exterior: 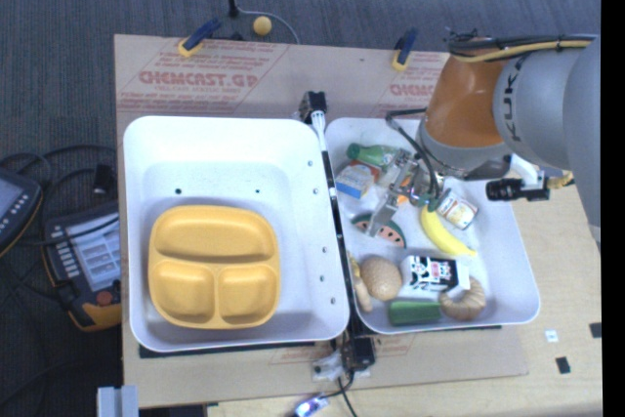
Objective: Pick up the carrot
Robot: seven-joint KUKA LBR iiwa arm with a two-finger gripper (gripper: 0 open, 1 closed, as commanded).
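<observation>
The arm [547,112] reaches in from the right and hangs low over the right-hand bin [525,280], its hand [394,198] down among the toy food in the bin's upper middle. Whether the hand is apart, together or clamped on anything cannot be told from this angle.

The carrot itself I cannot pick out. Nothing plainly orange and tapered lies in the open, so it may sit under the hand or the wrist. Around the hand are a green bottle [371,153], a small carton [355,179], a watermelon slice [387,231] just below it, and a banana [444,232] with a small jar [457,210] beside it. Along the near wall are a brown egg-shaped piece [382,276], a black-and-white carton [431,271], a cucumber [412,312] and a bread roll [465,301]. The left bin [139,161] on the counter holds a yellow divided plate [214,264].

This looks like the reach-and-grasp step – descent done or nearly so, lift not begun. The next move calls for closing on the carrot alone in tight clutter, then a straight lift that does not snag the watermelon slice or banana.
</observation>
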